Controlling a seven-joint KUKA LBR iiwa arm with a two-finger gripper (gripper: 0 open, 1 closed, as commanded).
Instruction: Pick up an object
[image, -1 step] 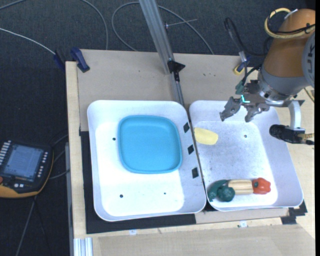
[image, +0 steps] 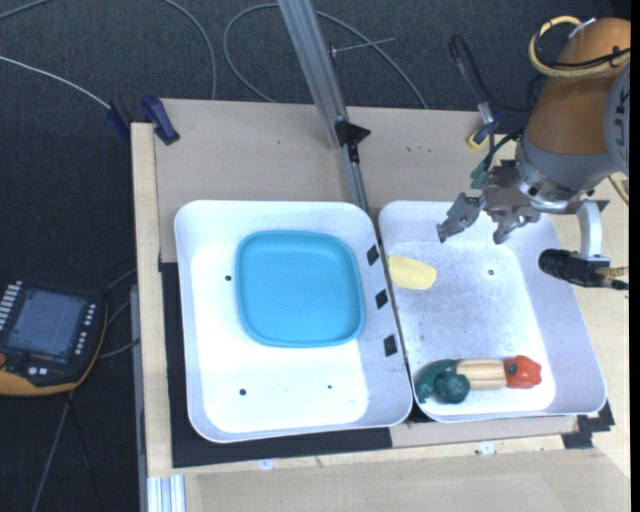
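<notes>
in the camera view the grey arm (image: 575, 90) with its orange band comes in from the right and hangs its gripper (image: 482, 226) above the far edge of the right bin (image: 560, 330). the two fingers (image: 455, 220) are spread apart, with nothing between them. below and to the left of the gripper, a pale yellow object (image: 412, 272) lies on the bin floor near the bin's left wall, toward its far left corner, well apart from the fingertips. along the near edge of the same bin lies a row of three things: a dark green lump (image: 443, 384) toward the near left corner, a tan wooden cylinder (image: 482, 374) touching it in the middle, and a red piece (image: 523, 372) at the cylinder's right end. the left bin (image: 205, 300) carries a blue square plate (image: 300, 288), which sits toward its far right part, close to the wall shared with the right bin. both bins rest side by side on the wooden bench (image: 250, 150).
</notes>
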